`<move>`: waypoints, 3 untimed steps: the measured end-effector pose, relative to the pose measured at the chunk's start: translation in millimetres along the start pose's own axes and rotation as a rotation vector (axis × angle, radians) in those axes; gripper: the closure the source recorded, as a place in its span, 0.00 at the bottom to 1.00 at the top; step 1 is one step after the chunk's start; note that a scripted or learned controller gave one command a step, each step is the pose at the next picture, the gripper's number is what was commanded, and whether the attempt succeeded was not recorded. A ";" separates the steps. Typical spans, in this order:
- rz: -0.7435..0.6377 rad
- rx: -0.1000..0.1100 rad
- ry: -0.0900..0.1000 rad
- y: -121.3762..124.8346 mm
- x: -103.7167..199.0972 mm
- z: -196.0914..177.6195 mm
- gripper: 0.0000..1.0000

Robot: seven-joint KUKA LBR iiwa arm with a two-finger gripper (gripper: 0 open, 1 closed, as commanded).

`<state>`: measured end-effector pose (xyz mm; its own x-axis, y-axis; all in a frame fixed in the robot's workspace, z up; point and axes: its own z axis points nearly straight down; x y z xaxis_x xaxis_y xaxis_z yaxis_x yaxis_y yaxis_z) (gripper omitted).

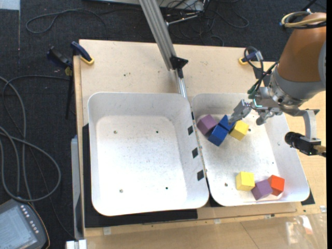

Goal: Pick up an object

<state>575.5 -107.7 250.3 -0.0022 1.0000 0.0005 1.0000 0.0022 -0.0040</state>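
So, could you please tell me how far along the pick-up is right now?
Done: the end effector has reached the right bin, down among the blue cube, yellow cube and purple cube. In hand: closing on one. Left: a visible grasp and lift; every cube sits on the bin floor.

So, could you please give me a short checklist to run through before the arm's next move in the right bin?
1. Gripper is over the right bin: ok.
2. Gripper is at a target: ok, it sits at the cluster of blue cube, upper purple cube and upper yellow cube.
3. Target stands apart from its neighbours: not ok, the blue cube touches the purple one and the yellow one sits close beside it.
4. A cube is held: cannot tell.
5. Other cubes are out of the way: ok, lower yellow cube, lower purple cube and orange cube lie near the bin's front edge.
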 end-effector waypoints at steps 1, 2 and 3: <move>0.002 -0.004 -0.001 0.7 -0.5 -2.1 0.00; 0.004 0.002 0.000 0.9 -1.6 62.2 0.00; 0.003 0.003 0.001 -8.6 3.9 120.4 0.00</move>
<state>566.4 -103.8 130.0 0.0011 1.0000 0.0011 1.0000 -0.0011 -0.0072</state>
